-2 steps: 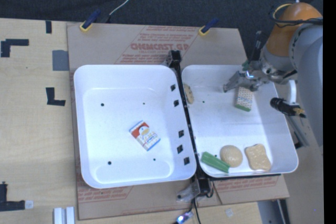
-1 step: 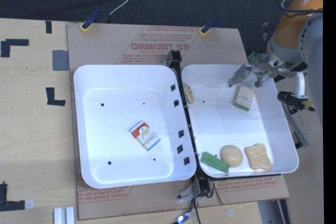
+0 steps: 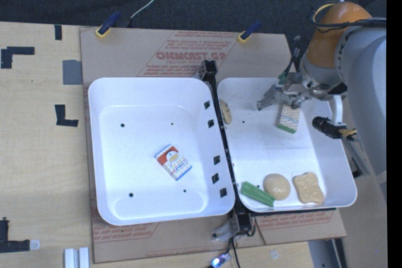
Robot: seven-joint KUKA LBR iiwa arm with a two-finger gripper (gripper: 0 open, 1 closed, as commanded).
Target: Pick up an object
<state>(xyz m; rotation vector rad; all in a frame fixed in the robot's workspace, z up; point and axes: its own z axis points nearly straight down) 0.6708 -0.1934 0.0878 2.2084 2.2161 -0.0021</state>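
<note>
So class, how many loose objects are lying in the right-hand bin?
5: a small item by the divider, a packet below the gripper, plus a green piece, round piece and beige piece along the near edge.

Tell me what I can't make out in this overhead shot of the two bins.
- Claw, camera view: too small and blurred to tell whether it grips the small card hanging below it.
- Print on the card: too small to read.
- Small tan item by the divider: partly hidden by it, identity unclear.
</note>
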